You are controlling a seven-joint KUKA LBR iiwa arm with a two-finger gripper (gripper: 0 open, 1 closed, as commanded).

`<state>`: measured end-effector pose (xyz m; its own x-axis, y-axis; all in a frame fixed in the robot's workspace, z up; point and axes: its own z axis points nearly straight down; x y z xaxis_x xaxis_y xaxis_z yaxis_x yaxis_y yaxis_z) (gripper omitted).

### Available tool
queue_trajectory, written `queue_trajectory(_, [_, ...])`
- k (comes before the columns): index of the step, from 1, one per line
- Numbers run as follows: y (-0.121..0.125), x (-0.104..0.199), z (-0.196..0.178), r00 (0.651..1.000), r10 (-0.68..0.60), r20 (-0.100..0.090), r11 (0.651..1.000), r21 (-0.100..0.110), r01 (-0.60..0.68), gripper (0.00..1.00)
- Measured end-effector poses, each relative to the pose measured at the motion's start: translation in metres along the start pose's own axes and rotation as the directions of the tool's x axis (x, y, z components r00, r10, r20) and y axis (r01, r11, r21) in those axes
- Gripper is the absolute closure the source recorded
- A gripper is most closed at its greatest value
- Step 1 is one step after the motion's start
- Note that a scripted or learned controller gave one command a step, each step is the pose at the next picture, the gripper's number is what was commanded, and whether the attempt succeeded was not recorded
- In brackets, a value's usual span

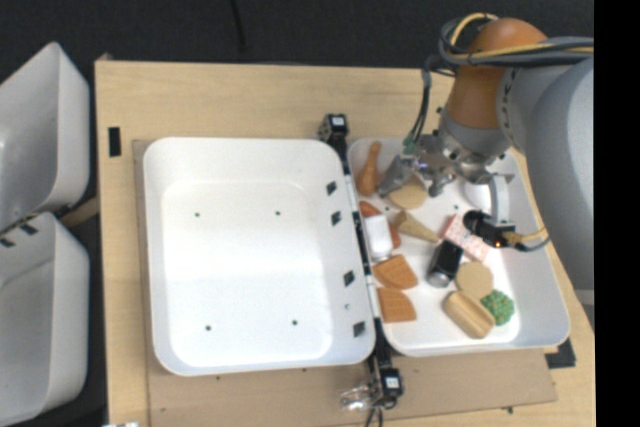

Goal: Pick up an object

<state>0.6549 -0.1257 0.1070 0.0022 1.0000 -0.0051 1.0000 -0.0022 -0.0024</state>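
Although the arm (pixel 480 85) is clearly down over the far end of the right bin (pixel 540 300), the gripper (pixel 418 177) is a dark tangle of metal from where I'm looking, so I honestly cannot tell if the jaws are wide, narrow or closed on anything. Right under them sits a round tan piece (pixel 408 196), maybe a cookie or bread slice, partly covered by the fingers. Just off to the jaws' left side lies an orange drumstick-shaped toy (pixel 369 169) against the bin wall. Nearer the camera from the jaws it gets crowded: a small white block (pixel 377 236), a tan wedge (pixel 419 229), a pink-and-white packet (pixel 462 236), a black cylinder (pixel 444 263), two orange toast-looking slabs (pixel 394 272), a bread roll (pixel 469 314) and something green like broccoli (pixel 498 306). Some of these overlap, so edges are hard to sort out. Well off to the jaws' left is the left bin (pixel 160 245), and the arm's bulk is cut off at the right.
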Motion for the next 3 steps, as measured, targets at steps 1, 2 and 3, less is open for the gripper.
queue_trajectory(1, [-0.042,0.016,0.006,1.0,0.002,-0.001,1.0,-0.001,-0.002,0.0])
queue_trajectory(2, [0.035,-0.054,0.005,1.0,0.0,-0.007,1.0,0.003,0.0,0.0])
queue_trajectory(3, [0.025,-0.045,0.005,1.0,-0.005,-0.003,1.0,-0.009,0.005,0.0])
